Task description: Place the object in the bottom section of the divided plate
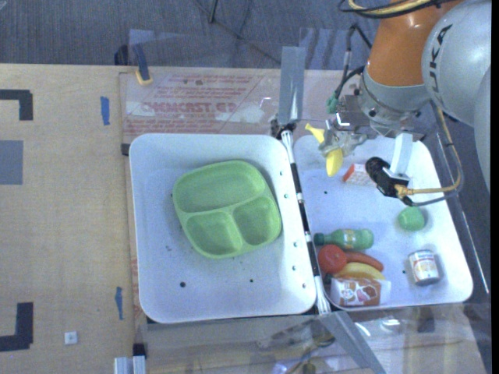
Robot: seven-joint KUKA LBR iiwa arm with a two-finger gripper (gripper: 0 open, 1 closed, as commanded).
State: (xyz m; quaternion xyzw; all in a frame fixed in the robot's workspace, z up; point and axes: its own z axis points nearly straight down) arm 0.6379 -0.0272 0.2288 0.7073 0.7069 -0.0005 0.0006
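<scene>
The green divided plate (226,207) lies flat in the left bin, left of frame centre, turned askew — one large section toward the top, two smaller below. A small yellow object (333,161) — banana-like — hangs upright under the gripper (337,142), upper right

The arm (437,45) is cut off by the top and right edges.

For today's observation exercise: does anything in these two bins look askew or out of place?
The green divided plate sits rotated in the left bin, edges out of line with the walls. Otherwise nothing stands out.
</scene>
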